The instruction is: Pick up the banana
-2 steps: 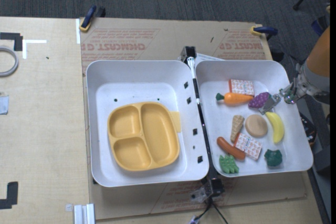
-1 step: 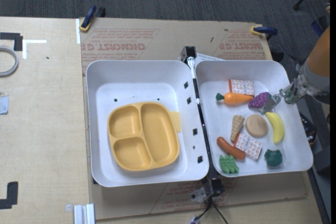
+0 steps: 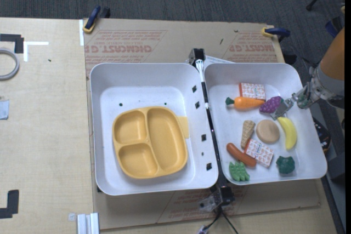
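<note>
A yellow three-part plate [image 3: 149, 142] lies in the left bin [image 3: 104, 118]. The right bin [image 3: 219, 85] holds a carrot [image 3: 246, 102], grapes [image 3: 270, 105] and a small box [image 3: 252, 90] at the far side, with a cone [image 3: 248, 132], bun [image 3: 267, 131] and second box [image 3: 259, 152] mid-bin. At the near side lie a sausage [image 3: 241, 154], a green leafy piece [image 3: 238, 171] and broccoli [image 3: 285, 164].
</note>
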Motion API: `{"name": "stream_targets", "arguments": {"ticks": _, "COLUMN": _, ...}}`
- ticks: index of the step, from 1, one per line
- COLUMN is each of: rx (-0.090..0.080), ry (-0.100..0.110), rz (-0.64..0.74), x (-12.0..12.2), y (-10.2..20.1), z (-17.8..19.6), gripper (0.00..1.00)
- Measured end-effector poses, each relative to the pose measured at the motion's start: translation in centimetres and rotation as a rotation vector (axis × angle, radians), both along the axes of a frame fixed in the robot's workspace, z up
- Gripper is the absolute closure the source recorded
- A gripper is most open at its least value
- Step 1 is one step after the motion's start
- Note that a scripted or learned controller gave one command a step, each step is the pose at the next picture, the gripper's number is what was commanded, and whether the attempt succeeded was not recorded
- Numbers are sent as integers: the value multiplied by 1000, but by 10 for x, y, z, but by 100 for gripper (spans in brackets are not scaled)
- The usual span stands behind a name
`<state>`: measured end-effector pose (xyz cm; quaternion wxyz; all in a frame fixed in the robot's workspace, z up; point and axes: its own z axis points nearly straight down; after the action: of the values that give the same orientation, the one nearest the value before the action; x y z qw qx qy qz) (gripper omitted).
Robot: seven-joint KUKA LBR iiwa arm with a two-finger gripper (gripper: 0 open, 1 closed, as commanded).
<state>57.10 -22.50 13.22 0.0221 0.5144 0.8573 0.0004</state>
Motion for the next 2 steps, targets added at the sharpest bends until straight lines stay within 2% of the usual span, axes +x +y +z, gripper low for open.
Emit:
{"name": "stream_targets", "arguments": {"ticks": 1, "rx": 13, "ry": 41, "rz": 423, "x": -7, "y": 79, "z": -39, "gripper": 0}}
{"name": "stream_targets", "arguments": {"ticks": 2, "rx": 16, "ry": 39, "rz": 313, "x": -39, "y": 3, "z": -39, "gripper": 0}}
